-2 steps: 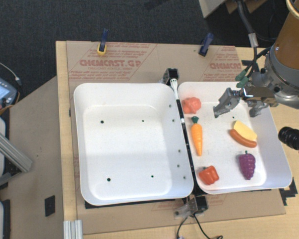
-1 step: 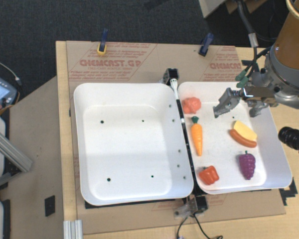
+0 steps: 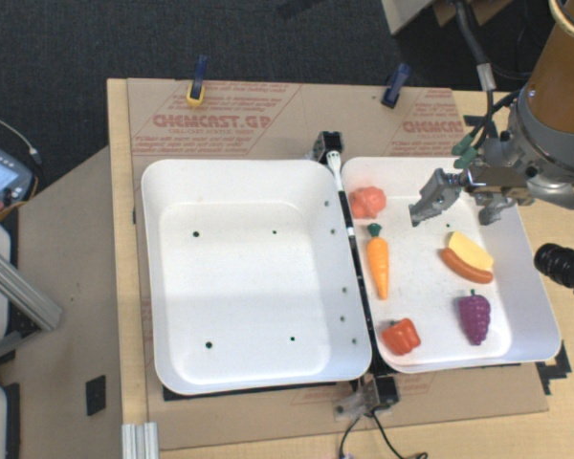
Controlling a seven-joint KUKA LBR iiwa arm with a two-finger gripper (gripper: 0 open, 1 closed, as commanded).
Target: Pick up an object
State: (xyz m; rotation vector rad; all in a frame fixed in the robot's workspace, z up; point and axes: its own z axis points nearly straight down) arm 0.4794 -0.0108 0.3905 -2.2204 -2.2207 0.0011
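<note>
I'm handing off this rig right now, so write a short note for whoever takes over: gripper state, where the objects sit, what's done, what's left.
Gripper: open, holding nothing, above the upper part of the right bin.
Right bin contents: pink piece at upper left, carrot along the left side, red pepper at lower left, yellow-orange slice and purple grapes on the right.
Left bin: no objects.
Done: nothing picked yet.
Left: descend on one object, grasp, lift.

The brown protective sheet [image 3: 268, 113] under my bins carries red print reading "CHEMCAST GP" beyond the left bin. The same print repeats beyond the right bin, partly cut off; smaller lines are unreadable.
</note>
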